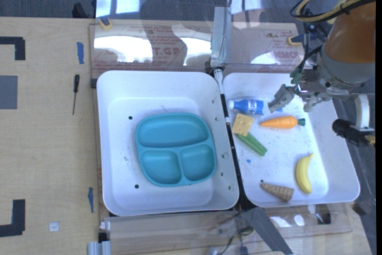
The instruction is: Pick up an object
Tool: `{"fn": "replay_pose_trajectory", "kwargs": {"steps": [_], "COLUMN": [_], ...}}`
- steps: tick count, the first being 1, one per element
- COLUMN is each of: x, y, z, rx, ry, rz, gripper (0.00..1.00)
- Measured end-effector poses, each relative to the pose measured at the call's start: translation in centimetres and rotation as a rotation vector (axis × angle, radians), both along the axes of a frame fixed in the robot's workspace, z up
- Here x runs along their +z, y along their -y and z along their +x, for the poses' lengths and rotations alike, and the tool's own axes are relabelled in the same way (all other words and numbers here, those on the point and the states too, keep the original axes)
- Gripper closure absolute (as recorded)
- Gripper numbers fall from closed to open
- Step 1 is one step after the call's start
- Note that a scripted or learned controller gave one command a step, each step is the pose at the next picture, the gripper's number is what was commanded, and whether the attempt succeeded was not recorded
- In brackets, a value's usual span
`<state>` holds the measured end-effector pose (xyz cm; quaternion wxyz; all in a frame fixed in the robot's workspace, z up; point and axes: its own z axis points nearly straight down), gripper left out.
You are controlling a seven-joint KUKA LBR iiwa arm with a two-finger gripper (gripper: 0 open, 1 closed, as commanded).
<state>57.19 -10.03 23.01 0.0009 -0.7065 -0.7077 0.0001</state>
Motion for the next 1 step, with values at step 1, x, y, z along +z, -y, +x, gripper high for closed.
{"fn": "replay_pose_trajectory", "kwargs": {"steps": [1], "x": [-14.11], "y": [7.77], "z": [4.0], "rx": [0.098], "ry": [0.011], "rz": [-0.005], "gripper": [0.0]}}
